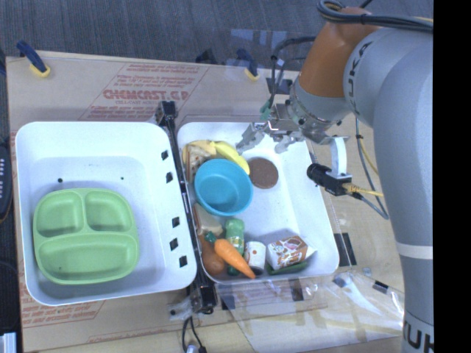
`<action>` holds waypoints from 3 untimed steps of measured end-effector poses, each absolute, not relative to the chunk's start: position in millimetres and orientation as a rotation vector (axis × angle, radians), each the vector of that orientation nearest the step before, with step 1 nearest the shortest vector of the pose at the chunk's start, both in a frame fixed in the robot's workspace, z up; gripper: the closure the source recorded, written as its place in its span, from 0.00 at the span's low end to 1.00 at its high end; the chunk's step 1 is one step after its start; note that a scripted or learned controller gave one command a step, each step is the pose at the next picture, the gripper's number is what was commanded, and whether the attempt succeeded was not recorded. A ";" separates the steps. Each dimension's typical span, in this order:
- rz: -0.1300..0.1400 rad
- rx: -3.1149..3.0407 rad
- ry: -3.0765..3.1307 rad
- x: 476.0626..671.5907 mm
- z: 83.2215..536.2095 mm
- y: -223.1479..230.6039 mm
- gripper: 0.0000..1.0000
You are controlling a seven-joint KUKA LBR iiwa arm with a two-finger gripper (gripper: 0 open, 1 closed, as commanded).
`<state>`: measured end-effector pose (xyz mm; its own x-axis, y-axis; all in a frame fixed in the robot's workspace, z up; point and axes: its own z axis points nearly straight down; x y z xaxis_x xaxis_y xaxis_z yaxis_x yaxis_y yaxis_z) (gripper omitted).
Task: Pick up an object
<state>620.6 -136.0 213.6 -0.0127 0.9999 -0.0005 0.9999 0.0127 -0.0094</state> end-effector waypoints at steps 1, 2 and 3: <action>0.008 -2.342 -2.086 610.4 91.2 -127.1 0.00; 0.015 -2.333 -2.095 611.0 103.8 -128.6 1.00; 0.027 -2.135 -2.343 615.7 144.7 -113.6 1.00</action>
<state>615.7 -113.6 144.7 -0.0925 0.9952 -0.0324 0.9957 0.0928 0.0067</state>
